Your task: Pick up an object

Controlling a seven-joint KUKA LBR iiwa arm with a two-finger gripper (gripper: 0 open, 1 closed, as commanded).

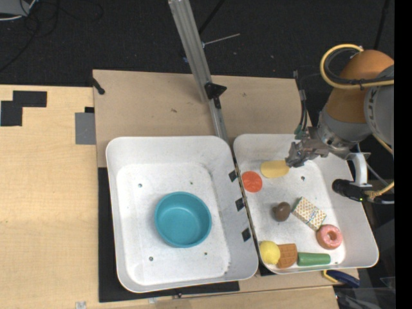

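The right bin (pixel 360 246) held the small things. The pincer (pixel 297 154) hung just beside the flat yellow piece (pixel 275 169); whether it was released or clenched I could not tell. So thin a piece could slip away toward the orange disc (pixel 252 183).

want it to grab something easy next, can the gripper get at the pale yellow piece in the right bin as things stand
Probably yes. The gripper is right at the yellow piece's right end, nothing lies on top of it, and the orange disc beside it sits slightly apart.
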